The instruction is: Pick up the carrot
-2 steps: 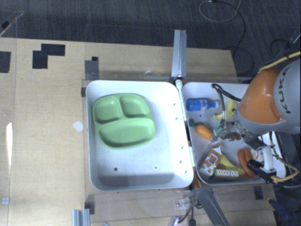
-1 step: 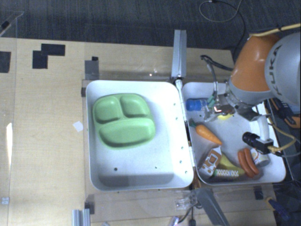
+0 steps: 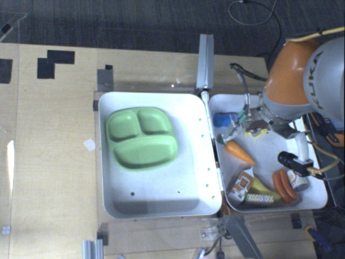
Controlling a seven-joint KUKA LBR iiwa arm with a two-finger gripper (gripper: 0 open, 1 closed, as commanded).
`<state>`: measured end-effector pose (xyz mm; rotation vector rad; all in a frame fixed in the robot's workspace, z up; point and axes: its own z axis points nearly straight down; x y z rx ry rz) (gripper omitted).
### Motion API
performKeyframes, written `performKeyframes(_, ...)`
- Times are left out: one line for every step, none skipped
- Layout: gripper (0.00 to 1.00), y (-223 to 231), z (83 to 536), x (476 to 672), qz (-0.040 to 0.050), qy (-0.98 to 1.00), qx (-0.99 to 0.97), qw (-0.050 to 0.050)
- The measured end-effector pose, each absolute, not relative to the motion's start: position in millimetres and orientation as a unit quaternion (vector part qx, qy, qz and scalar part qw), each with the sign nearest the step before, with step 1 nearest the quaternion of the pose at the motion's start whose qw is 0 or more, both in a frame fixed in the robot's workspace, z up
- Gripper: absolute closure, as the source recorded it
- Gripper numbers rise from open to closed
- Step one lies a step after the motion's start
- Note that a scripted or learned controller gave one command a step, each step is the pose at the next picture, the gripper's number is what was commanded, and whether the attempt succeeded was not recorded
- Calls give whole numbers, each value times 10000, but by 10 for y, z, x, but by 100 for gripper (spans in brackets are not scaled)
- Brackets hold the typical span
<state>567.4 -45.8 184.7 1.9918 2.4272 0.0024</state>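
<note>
**Your carrot (image 3: 240, 151) lies loose in the right-hand bin (image 3: 267, 158), with the gripper (image 3: 240, 129) just past it.**

Start on the near side of the carrot. A brown packet (image 3: 241, 184), a yellow piece (image 3: 260, 186), a dark spotted bar (image 3: 259, 199) and a pair of red sausages (image 3: 284, 186) crowd that bin's front edge, close to the carrot but apart from it. The carrot lies flat and slanted, its thick end toward the wall between the bins. Just beyond that thick end you see the gripper hanging low. You cannot tell whether it is spread or pressed together. A blue thing (image 3: 222, 119) sits a little farther back from the carrot. Across the wall from the carrot, the left-hand bin (image 3: 161, 190) holds a green divided plate (image 3: 142, 137).
</note>
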Motion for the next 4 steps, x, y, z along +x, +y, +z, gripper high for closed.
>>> performKeyframes(0, -864, 969, 5560, -2, 7624, 6472, -4)
performKeyframes(100, -857, 1072, 5564, 3, 7627, 6468, 0)
performKeyframes(100, -938, 893, 6124, 24, 8556, 5176, 54)
performKeyframes(100, -225, 1850, 5571, 10, 8198, 5726, 12)
